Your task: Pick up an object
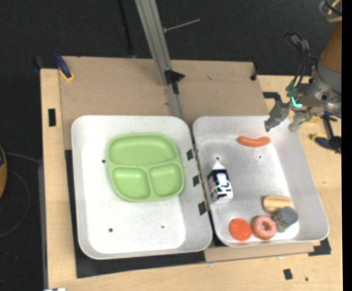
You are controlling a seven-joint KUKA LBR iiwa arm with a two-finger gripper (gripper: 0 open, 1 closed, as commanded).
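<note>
- Camera view: the gripper (283, 119) hung over the right bin's (303, 168) far edge, fingers spread apart with nothing between them.
- Hot dog (253, 140) lay just beside it; milk carton (219, 183), donut (263, 227) and the rest sat untouched.
- Judged progress: nothing grasped yet; descent, closing and lifting remained.

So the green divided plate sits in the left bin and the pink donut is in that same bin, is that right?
Not quite. The green divided plate is in the left bin, but the pink donut lies in the right bin, near its front edge, as the camera view shows.
</note>
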